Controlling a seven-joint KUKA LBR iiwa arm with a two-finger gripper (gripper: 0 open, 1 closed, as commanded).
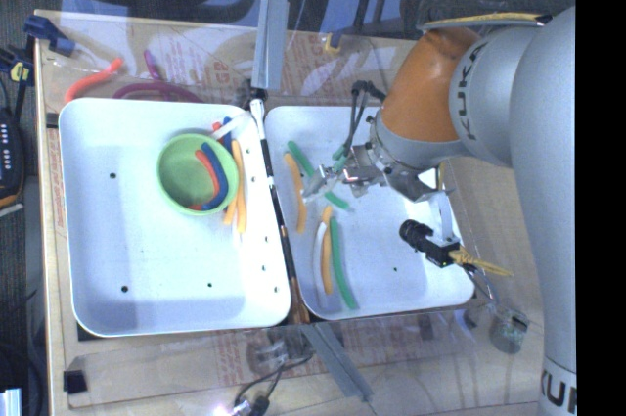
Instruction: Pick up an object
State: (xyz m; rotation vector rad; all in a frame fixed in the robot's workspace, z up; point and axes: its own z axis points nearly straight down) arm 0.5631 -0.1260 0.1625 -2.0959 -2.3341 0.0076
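While the fingers [328,184] hang low in the right bin [411,292], their spread unclear, green sticks [337,201] lie just beside them.

The tabletop [323,52] is pale wood under a glossy clear sheet, showing along the top of the frame and in a strip at the bottom. Two shallow white bins sit side by side on it, the left bin [127,287] touching the right bin [391,292]. At the upper left, an orange strip [93,78] and a magenta loop [156,91] lie just above the left bin's rim.

bowl [197,173] in left bin [117,277], sticks [335,257] in right
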